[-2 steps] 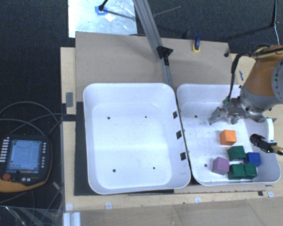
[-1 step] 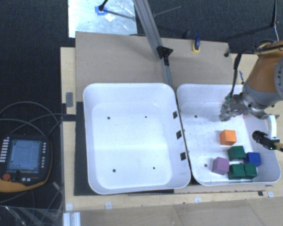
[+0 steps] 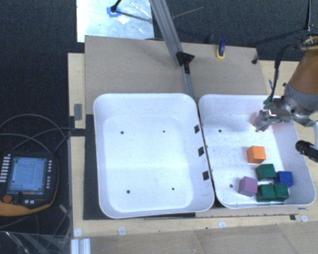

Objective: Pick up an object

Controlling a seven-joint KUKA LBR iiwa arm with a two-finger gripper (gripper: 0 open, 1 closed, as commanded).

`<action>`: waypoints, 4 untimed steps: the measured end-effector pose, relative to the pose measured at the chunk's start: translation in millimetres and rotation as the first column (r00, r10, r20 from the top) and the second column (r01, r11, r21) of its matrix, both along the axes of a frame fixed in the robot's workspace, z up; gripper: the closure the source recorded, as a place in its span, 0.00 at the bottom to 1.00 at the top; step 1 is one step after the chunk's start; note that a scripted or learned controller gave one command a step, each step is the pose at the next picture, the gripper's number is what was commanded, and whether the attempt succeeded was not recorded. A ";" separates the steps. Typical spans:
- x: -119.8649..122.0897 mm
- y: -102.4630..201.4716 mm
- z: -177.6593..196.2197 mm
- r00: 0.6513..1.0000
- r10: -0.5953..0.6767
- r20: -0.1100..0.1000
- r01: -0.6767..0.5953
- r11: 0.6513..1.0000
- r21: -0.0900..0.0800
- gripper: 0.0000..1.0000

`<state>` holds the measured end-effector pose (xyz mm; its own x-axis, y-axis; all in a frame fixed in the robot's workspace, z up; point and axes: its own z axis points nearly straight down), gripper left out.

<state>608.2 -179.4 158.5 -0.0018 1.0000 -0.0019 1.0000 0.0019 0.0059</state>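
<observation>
The right bin (image 3: 228, 115) holds an orange cube (image 3: 256, 154), a purple cube (image 3: 248, 186), a blue cube (image 3: 284, 178) and green blocks (image 3: 266, 172) clustered near its front right corner. My gripper (image 3: 263, 121) hangs over the bin's far right part, above and behind the orange cube and apart from it. I see nothing between its tips.
The left bin (image 3: 148, 152) lies beside the right one. A teach pendant (image 3: 24, 183) with cables rests at the far left of the bench. A slanted metal pole (image 3: 169, 25) crosses behind the bins.
</observation>
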 end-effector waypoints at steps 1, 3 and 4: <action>11.3 3.5 51.9 1.000 0.004 0.002 -0.004 1.000 0.000 1.00; 18.5 53.3 76.4 1.000 0.008 -0.004 -0.008 1.000 0.003 1.00; 14.5 99.8 69.1 1.000 0.008 -0.005 -0.008 1.000 0.003 1.00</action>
<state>622.7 -79.6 227.6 -0.0095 1.0000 0.0015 1.0000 0.0095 0.0005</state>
